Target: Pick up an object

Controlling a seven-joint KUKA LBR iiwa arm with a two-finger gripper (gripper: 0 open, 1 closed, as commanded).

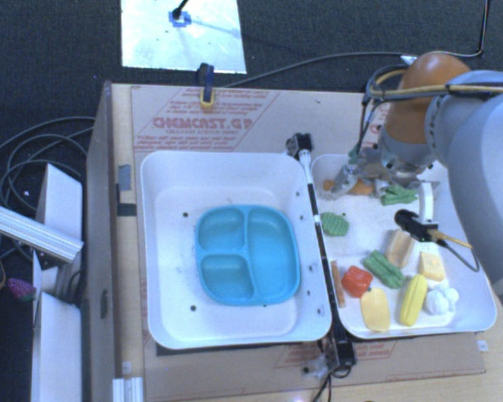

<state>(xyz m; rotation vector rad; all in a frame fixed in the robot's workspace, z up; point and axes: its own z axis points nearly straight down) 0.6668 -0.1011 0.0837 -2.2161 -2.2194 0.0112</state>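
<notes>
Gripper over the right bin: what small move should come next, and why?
Probably a short descent onto the orange piece. The gripper sits right beside it at the far end of the right bin and seems to hold nothing yet. That piece is the nearest thing, with a green piece close alongside.

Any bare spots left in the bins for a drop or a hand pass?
Left bin: bare floor all round the blue plate, widest along the far wall. Right bin: one small patch mid-floor, between the green disc and green pod. Crowded along its near edge and by the end effector.
</notes>
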